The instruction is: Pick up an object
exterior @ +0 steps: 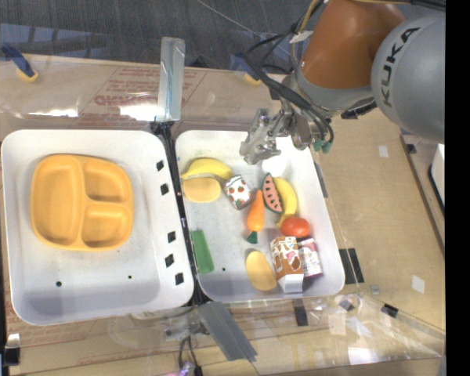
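My gripper (254,149) hovers above the right white bin's (323,202) far edge; finger state unclear.
I should descend squarely onto the round red-and-white patterned toy (236,192).

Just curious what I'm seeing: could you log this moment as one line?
arm: over right bin | gripper: above far edge, holding nothing | toy food: lying in right bin | yellow tray: in left bin

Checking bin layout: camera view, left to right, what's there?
Tray → green block → carrot → tomato
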`<state>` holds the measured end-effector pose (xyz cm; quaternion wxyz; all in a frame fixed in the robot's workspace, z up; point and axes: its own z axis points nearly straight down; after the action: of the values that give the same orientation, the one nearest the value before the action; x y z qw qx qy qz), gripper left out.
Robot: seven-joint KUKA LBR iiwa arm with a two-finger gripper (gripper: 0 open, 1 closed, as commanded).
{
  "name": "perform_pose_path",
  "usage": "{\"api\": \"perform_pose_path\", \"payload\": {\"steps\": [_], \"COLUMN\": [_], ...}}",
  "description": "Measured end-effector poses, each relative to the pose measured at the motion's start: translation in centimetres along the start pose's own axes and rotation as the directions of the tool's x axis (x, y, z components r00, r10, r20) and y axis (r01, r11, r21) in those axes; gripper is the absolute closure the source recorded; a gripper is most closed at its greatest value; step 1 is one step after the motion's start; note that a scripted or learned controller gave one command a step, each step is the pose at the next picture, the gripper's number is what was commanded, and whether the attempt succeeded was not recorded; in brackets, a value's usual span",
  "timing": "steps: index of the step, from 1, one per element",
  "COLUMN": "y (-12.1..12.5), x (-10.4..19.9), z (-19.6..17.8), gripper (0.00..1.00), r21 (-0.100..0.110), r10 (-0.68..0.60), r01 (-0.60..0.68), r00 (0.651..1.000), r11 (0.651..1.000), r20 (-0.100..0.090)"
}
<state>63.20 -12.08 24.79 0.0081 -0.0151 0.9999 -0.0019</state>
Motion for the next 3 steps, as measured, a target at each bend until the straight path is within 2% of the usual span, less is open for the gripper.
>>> {"api": "perform_pose_path", "payload": {"steps": [1,2,3], "y": [-3.6,-3.6,0.2], "x": [0.5,0.4,0.7], "z": [4.2,4.1,14.5], "gripper": [1.00,0.00,0.00], "r21": [0.004,0.003,0.000], "r10": [0.420,0.419,0.284], "r01": [-0.420,-0.419,-0.284], "r00": [0.907,0.908,0.959], "r11": [0.908,0.908,0.959], "r20": [-0.018,-0.017,-0.024]}}
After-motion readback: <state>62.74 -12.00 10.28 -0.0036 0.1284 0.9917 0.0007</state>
